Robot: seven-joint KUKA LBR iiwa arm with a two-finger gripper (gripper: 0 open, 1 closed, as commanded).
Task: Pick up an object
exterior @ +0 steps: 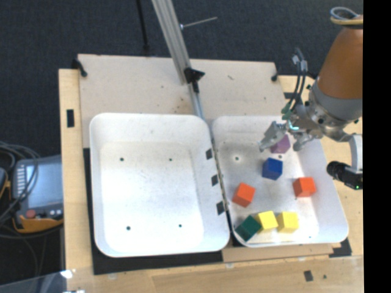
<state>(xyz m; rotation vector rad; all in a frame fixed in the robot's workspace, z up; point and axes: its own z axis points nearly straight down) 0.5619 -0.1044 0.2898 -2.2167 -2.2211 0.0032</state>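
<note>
I see the wooden bench (70, 163) carrying two white bins: left bin (153, 124) mid-frame, right bin (327, 224) beside it.

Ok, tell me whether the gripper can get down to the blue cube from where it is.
Probably yes. The blue cube sits alone in the right bin, apart from the orange cubes and the purple block under the gripper, so nothing seems to crowd it.

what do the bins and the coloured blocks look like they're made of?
Left bin and right bin: probably moulded plastic, matte white, with rounded corners and raised rims, dotted with dark specks. Blocks, such as the blue block and orange block: solid-coloured cubes with no glare, likely painted wood or foam; can't tell which.
</note>
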